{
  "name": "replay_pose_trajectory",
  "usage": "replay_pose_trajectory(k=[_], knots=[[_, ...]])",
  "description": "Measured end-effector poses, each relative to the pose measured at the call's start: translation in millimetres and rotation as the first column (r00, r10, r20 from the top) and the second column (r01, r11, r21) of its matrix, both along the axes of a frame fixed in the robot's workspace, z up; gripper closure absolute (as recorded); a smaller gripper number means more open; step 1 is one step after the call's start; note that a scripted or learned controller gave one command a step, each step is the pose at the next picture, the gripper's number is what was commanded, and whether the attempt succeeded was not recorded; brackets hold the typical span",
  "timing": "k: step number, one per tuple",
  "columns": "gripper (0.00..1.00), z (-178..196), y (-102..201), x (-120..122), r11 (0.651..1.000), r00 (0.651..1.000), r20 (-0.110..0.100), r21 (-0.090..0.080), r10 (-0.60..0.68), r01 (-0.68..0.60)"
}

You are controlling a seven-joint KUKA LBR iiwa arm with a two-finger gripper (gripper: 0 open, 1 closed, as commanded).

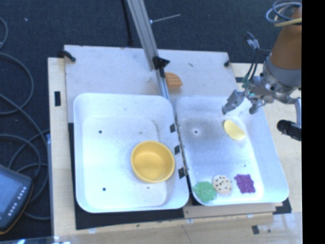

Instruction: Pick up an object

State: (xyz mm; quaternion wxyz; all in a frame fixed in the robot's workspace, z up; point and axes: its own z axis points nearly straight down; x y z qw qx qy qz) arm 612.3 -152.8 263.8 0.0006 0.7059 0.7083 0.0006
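While the gripper (242, 104) hangs spread and empty, the flat pale-yellow disc (234, 129) lies below.

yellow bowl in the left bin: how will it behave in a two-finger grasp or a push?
The yellow bowl looks rigid and probably light plastic. It sits upright and low, so tipping seems unlikely; a push would likely slide it across the left bin. Its smooth round rim may slip unless pinched across the wall.
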Motion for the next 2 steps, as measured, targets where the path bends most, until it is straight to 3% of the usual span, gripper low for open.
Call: replay_pose_trajectory(k=[1, 2], knots=[[0.00, 0.0, 0.0, 0.0, 1.000, 1.000, 0.000, 0.000, 0.000, 0.000], [0.00, -43.5, 3.5, -2.9, 1.000, 1.000, -0.005, -0.002, -0.003, 0.003]])
